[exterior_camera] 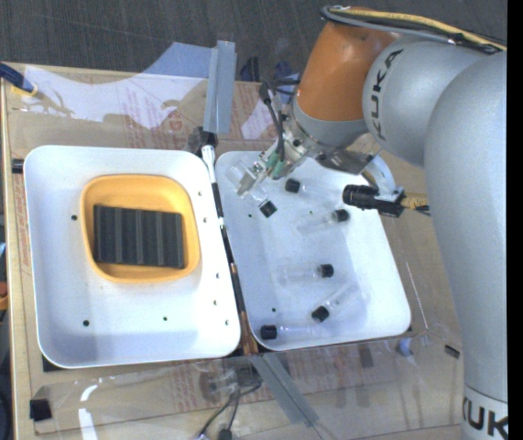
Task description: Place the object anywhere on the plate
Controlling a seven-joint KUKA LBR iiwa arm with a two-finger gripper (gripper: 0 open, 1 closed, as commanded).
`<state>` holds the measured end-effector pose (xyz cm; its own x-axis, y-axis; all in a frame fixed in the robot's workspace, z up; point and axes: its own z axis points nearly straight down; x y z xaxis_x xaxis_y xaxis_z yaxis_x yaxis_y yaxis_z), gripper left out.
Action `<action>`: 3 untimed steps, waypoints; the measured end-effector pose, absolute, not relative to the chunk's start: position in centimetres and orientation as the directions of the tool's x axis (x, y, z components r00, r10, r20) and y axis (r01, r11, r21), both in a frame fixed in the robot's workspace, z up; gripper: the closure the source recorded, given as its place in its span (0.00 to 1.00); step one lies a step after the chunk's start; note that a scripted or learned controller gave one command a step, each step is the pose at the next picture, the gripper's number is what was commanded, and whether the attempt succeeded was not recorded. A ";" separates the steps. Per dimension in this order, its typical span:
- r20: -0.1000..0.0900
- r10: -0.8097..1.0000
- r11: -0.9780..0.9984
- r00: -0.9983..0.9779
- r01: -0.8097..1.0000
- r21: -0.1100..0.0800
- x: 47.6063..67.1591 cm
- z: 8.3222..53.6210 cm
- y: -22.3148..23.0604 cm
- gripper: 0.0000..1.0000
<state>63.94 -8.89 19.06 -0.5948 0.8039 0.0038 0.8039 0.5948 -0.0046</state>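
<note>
Vials, clear with black caps, lie scattered in the right bin (385,282): one (321,220) near the middle with its cap toward the right, one (309,271) below it, one (334,302) lower down near the front, and one (284,331) along the front wall with its cap at the left corner. Two loose-looking black caps (267,208) sit near the bin's upper left, just below the tool; whether they carry vial bodies I cannot tell. Plate (142,191), yellow-orange with rounded corners, sits in the left bin (59,319), well apart from all the vials; a dark ribbed insert (139,236) covers its middle. Gripper (259,174) hangs over the upper-left corner of the right bin, close to the divider between the bins, pointing down and left. A clear, pale shape sits at its tip, but the blur there is too much: open, closed, or gripping a vial, cannot tell. Arm's orange band (334,71) is just above the right bin's back edge, grey body (463,154) filling the right side. A black cylindrical fitting (371,199) sticks out from the wrist over the bin's right part. Bench (105,108) behind the bins carries brown paper and a grey bar (219,85) standing upright along the divider line.
</note>
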 end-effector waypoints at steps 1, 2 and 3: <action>0.003 0.680 0.733 -0.733 0.680 -0.003 61.2 19.1 -5.4 1.00; 0.003 0.681 0.733 -0.733 0.681 -0.003 61.2 19.2 -5.5 0.00; -0.001 0.649 0.761 -0.761 0.649 0.000 61.9 19.2 -1.2 0.00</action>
